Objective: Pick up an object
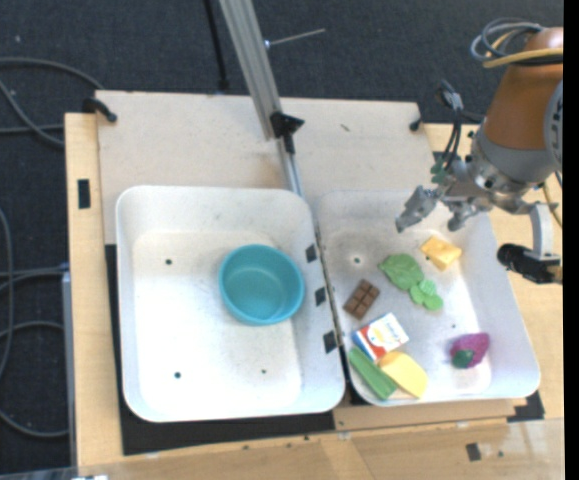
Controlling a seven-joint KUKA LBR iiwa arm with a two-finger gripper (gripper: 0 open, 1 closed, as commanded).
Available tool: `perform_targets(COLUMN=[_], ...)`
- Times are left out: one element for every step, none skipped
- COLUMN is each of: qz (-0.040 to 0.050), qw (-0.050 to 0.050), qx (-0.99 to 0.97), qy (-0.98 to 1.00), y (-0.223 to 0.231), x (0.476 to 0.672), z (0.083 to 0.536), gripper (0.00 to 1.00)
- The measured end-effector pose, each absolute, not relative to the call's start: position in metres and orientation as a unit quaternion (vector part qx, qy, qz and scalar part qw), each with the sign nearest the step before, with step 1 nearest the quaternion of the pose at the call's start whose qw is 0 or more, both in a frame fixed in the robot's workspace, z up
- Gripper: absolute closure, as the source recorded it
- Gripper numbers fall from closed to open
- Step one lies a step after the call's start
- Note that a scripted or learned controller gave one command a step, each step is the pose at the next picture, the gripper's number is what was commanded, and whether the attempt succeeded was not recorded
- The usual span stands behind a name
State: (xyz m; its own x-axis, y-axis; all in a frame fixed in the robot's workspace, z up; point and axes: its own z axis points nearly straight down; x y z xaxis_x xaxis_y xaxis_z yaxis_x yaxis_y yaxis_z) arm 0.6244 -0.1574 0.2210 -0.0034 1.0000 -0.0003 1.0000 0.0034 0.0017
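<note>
While my pincer is hovering spread and holding nothing, it is hanging just above the yellow block in the right bin.

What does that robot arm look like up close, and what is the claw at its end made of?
The arm has a rounded orange-brown section, with a grey metal collar below it. Loops of thin cable curl over its top, and dark wires run down its side. At the end sits the claw, a small grey metal piece with two short fingers. What it is made of beyond looking metallic, I cannot tell.
</note>
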Motion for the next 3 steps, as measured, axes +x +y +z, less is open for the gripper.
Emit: perform_targets(qz=[0.0003, -0.0025, -0.0025], qw=[0.001, -0.001, 0.0], qx=[0.706, 0.706, 0.707], qy=[0.708, 0.709, 0.707], y=[-0.157, -0.153, -0.155], x=[0.624, 0.627, 0.626], z=[0.221, 0.16, 0.107], gripper=[0.0, 0.0, 0.0])
